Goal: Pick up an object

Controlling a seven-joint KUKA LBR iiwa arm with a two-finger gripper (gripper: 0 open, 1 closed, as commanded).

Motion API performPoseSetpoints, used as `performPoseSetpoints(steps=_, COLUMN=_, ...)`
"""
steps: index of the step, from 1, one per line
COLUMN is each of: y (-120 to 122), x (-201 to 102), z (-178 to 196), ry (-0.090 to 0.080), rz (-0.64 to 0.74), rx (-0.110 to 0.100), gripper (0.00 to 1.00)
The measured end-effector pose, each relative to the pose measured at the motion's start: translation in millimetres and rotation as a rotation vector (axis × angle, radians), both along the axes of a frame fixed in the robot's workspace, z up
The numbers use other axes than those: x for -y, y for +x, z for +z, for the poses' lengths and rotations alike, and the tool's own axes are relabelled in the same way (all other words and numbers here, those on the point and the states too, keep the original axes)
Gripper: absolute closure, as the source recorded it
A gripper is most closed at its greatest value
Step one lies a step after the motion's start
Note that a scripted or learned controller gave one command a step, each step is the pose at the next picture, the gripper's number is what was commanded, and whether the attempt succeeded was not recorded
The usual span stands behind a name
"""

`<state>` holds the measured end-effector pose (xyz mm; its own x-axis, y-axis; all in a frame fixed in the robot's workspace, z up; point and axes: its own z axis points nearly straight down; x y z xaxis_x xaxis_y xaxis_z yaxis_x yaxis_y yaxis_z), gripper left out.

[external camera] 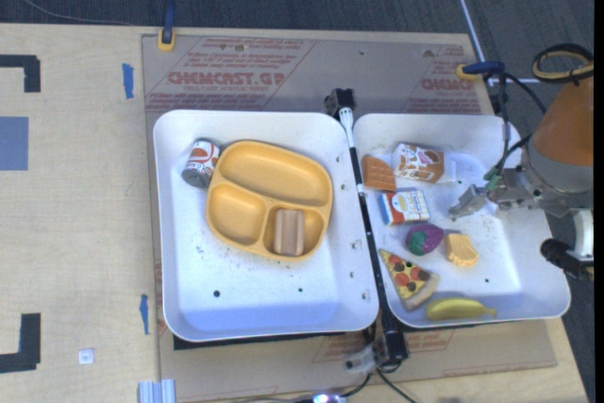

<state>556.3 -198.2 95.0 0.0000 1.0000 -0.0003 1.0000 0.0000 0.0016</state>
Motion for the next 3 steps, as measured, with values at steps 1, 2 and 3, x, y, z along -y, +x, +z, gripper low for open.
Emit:
performPoseSetpoints(steps=1, y=-35.8, x=-36.7, z=-5.5, ry=-0.007, rz=-0.001, rx=0.013, gripper=0.0)
performPoseSetpoints(steps=2, y=-34.5, x=-33.2, z=6.0, ry=-0.016, rz=-0.003, rx=0.02, gripper=1.0)
performPoseSetpoints(steps=3, y=-34.6, x=-33.2, z=5.9, ry=-0.016, rz=-0.003, rx=0.02, gripper=0.0)
